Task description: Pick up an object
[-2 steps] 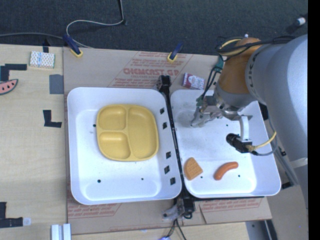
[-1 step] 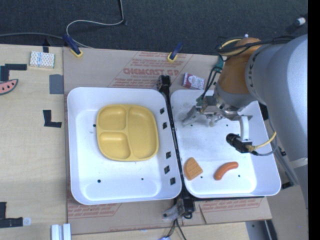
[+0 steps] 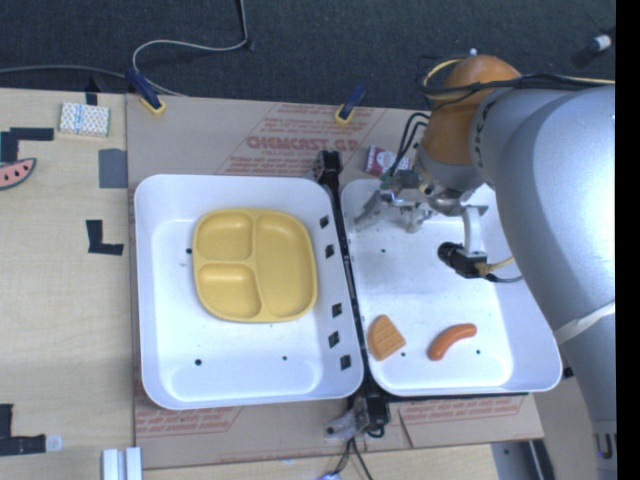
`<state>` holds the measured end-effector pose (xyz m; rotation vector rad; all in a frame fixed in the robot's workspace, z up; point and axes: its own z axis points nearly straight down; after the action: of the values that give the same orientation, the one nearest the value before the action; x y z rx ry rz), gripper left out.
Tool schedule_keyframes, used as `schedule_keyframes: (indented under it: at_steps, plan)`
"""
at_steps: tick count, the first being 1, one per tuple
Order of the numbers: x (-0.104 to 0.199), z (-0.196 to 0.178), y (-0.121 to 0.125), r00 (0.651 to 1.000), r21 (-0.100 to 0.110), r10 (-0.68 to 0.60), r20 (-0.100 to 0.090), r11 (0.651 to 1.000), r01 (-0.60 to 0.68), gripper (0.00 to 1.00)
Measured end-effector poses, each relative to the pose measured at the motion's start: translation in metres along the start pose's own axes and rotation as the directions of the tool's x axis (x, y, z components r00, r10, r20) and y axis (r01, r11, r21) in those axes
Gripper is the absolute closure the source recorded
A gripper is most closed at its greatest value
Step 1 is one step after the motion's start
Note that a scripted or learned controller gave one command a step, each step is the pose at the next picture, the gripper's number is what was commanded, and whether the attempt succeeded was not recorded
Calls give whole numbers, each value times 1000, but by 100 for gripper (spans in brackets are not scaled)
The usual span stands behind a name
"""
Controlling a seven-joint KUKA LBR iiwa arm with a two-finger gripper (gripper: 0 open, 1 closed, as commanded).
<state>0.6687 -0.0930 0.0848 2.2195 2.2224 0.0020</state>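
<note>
In the right bin point(image 3: 500, 368) an orange sausage point(image 3: 452, 341) lies near the front, and a small tan toast-like piece point(image 3: 385, 336) rests to its left. The left bin point(image 3: 165, 368) holds a yellow divided plate point(image 3: 254, 264). My gripper point(image 3: 389, 215) hangs over the back left corner of the right bin, well behind the sausage and the toast piece. It is open, and nothing sits between its fingers. The grey arm with its orange band point(image 3: 470, 108) comes in from the right and covers the bin's back right part.
A black divider with clips point(image 3: 338, 268) runs between the two bins. A small black part point(image 3: 460, 259) with a cable hangs off the wrist over the right bin. Cardboard lies under the bins, with blue clamps at its back edge.
</note>
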Motion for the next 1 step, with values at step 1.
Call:
schedule_keyframes:
  at_steps: [1]
  plan:
    - [0,0,0,1000,1,-1,2,1000,1,0]
